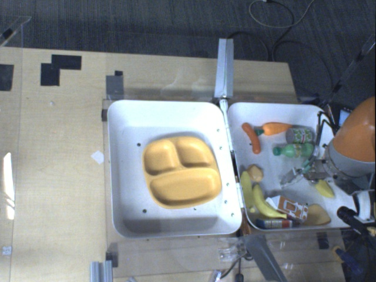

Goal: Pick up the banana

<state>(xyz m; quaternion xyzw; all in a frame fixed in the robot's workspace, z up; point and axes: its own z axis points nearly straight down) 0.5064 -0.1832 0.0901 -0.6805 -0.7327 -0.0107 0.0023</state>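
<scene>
Bright, even overhead light washes the two white bins [170,113] nearly flat, with soft grey shadow pooling along the left bin's lower inner wall. A white glare streak marks the wooden bench [7,181] at far left. The picture is slightly soft throughout, small items blurring together.

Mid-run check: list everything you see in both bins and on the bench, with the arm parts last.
Divided plate: 1, yellow, middle of the left bin.
Banana: 1, yellow, lower left of the right bin.
Pear-like fruit: 1, tan, just above the banana.
Sausage: 1, red-orange, upper left of right bin.
Carrot: 1, orange, top of right bin.
Bottle: 1, green, centre of right bin.
Can: 1, grey-green, above the bottle.
Small carton: 1, orange and white, bottom of right bin.
Lemon-like piece: 1, yellow, under the arm.
Claw: 1, metal, over right bin centre.
Arm: 1, grey with orange band.
</scene>
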